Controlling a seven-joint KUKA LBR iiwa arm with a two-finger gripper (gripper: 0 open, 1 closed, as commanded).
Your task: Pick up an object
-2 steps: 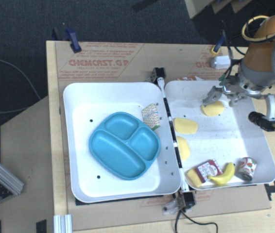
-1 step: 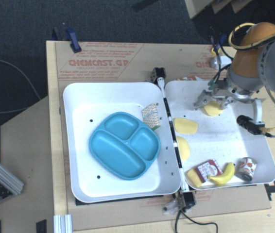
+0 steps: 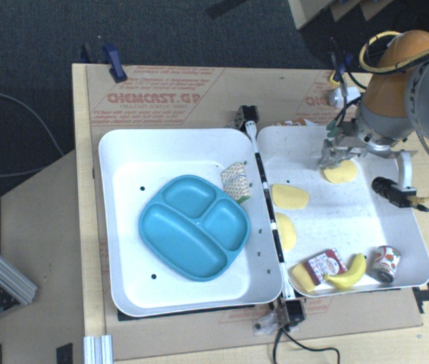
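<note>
The pincer (image 3: 338, 156) hangs low in the far part of the right bin (image 3: 404, 241), directly above a pale yellow piece (image 3: 342, 174); whether it grips it I cannot tell. Two more yellow pieces (image 3: 289, 196) lie left near the divider, with a banana (image 3: 349, 273), red packet (image 3: 325, 265) and can (image 3: 385, 262) along the near wall. In the left bin (image 3: 116, 203) rests a blue divided plate (image 3: 192, 226).

Gripper (image 3: 337, 156) sits low in the right bin (image 3: 396, 237), just above a yellow piece (image 3: 342, 174); left bin (image 3: 123, 165) holds a blue tray (image 3: 192, 226).
</note>
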